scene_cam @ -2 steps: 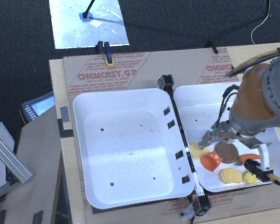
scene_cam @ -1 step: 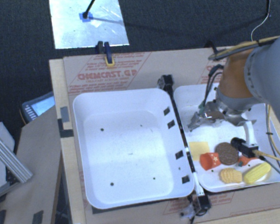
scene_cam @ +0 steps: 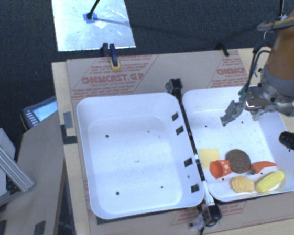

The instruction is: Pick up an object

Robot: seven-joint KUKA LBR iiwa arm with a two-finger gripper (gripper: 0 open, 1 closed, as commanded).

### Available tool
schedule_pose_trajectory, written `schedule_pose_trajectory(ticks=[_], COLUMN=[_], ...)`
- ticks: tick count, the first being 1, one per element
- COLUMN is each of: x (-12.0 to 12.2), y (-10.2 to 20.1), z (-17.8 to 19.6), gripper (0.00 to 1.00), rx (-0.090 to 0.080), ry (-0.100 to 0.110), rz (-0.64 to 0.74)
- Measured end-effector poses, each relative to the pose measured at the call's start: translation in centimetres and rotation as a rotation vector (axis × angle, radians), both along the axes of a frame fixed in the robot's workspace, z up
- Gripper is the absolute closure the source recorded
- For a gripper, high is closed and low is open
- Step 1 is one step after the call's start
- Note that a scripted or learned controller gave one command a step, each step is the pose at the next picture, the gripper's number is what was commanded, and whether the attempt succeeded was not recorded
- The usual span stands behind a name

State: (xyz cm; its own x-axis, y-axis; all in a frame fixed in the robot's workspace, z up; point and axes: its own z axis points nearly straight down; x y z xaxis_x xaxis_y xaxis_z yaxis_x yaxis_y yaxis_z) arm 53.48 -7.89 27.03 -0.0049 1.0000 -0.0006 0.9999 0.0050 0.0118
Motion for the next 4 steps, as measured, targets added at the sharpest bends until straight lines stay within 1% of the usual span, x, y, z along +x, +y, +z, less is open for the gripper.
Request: schedule_pose_trajectory(ticks=[1, 2, 3, 4], x=[2.7, 11.5, 11.4, 13.7], y=[-1.9, -3.5, -3.5, 5.9], z=[-12.0, -18.9, -17.5, -7.8], gripper=[0.00, 0.00, 1.00, 1.00], rx=[0.000, -0.001, -0.001, 0.004], ry=[0.017, 0.007, 0.007, -0.002], rz=[-0.005, 0.001, 0.004, 0.009])
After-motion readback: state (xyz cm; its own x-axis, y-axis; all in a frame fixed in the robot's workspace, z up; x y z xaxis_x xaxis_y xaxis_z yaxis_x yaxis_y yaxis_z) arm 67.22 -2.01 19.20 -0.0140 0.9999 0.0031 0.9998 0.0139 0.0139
